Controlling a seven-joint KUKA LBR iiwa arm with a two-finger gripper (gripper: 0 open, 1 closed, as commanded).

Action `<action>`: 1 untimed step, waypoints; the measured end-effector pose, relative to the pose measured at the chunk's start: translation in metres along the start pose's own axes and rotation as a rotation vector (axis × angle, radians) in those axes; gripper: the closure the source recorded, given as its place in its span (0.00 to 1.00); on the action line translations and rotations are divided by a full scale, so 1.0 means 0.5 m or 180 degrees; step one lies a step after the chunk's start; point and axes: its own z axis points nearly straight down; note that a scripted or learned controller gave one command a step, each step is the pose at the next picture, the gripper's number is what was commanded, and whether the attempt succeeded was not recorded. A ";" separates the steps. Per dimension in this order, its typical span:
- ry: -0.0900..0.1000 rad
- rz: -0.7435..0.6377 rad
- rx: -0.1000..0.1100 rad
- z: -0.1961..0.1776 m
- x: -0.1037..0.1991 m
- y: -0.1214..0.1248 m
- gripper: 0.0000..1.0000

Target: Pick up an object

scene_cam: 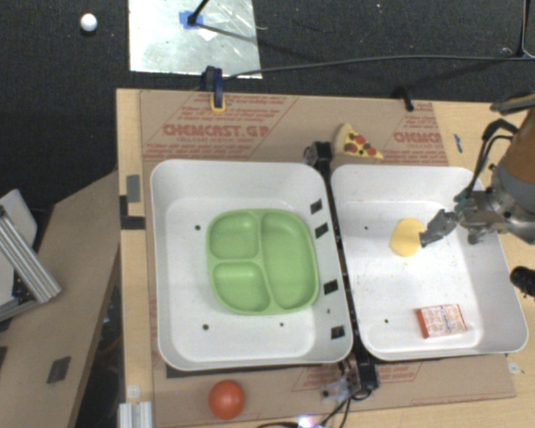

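At the far left of my view a small white ball [89, 22] lies on the dark floor in the upper left corner, and right of it a shiny grey sheet [193, 22] with a bit of blue tape. A blue and yellow clamp [215, 90] sits on the top edge of the bench [276, 119]. At the bottom, just below the left bin, I see an orange ball [226, 399] resting on the bench.

The left bin [174, 194] holds a green divided plate [262, 260] lying flat near its middle — three compartments, nothing in them that I can make out. Above the seam between the two bins, a toy pizza slice [357, 142] lies on the bench.

In the right bin [495, 324] a yellow object [407, 237] sits left of centre, and a small red and white packet [441, 320] lies nearer the lower right. The gripper [439, 227] comes in from the right edge of the frame, its dark tip just beside the yellow object's right side — touching or not, I cannot tell, and I cannot tell whether the gripper is open or closed. Nothing is visibly held in it.
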 end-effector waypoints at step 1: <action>-0.0007 -0.0008 -0.0034 -0.011 0.000 0.006 0.00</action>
